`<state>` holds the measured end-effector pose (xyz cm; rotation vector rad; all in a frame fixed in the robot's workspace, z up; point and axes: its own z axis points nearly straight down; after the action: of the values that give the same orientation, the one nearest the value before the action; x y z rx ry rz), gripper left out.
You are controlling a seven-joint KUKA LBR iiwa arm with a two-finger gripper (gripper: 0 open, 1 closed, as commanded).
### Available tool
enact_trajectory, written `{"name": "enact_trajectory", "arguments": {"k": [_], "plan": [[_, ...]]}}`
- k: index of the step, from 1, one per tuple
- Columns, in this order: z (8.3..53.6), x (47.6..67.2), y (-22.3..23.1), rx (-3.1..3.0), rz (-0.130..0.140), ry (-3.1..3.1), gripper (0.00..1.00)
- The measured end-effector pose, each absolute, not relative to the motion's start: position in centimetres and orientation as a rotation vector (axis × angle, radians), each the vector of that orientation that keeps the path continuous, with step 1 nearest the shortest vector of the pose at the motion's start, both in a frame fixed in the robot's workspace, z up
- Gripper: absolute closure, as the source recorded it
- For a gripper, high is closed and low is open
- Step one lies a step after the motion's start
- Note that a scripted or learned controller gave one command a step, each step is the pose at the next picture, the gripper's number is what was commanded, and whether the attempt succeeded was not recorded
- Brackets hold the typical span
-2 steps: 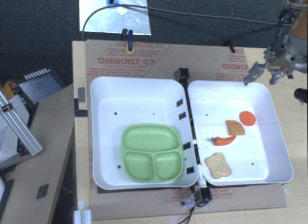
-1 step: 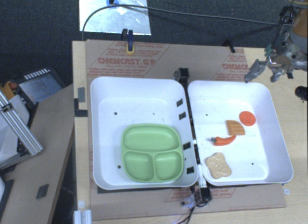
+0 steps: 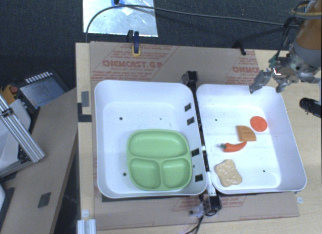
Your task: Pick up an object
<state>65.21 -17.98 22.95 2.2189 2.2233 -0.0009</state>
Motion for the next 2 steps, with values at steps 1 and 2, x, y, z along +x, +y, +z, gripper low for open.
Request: {"name": "enact_trajectory", "arguments": {"k": [1, 2], "plan": [[17.1, 65.8, -17.3, 2.216, -0.002, 2.229, 0.0], [10.9, 66.1, -16.9, 2.216, -0.002, 2.23, 0.0]]}}
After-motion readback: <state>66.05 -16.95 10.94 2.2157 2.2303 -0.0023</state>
